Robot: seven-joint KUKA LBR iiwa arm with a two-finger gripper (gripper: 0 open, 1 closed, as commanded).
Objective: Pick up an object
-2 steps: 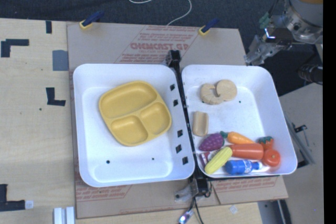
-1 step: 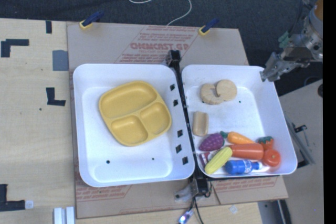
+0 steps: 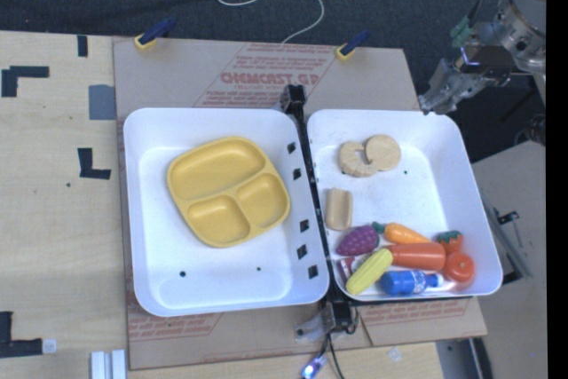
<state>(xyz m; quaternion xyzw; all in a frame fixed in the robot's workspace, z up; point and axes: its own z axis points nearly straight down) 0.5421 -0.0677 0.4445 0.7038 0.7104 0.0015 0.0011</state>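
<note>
In the camera view, the gripper (image 3: 441,95) hung outside the right bin (image 3: 444,182), just past its far right corner; whether it was released or clenched could not be told. Toy foods crowded the bin's near edge. The lone bread piece (image 3: 338,209) by the bin's left wall looked the cleanest target: descend straight, centred.

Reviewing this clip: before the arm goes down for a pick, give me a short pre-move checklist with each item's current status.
1. gripper clear of the bins, above the right bin far corner: ok.
2. Nothing held between its fingers: cannot tell.
3. Toy food available in right bin, e.g. corn, carrot: ok.
4. Isolated target: bread slice lies apart: ok.
5. Near-edge items are crowded, touching: not ok.
6. Yellow tray in left bin, out of path: ok.
</note>
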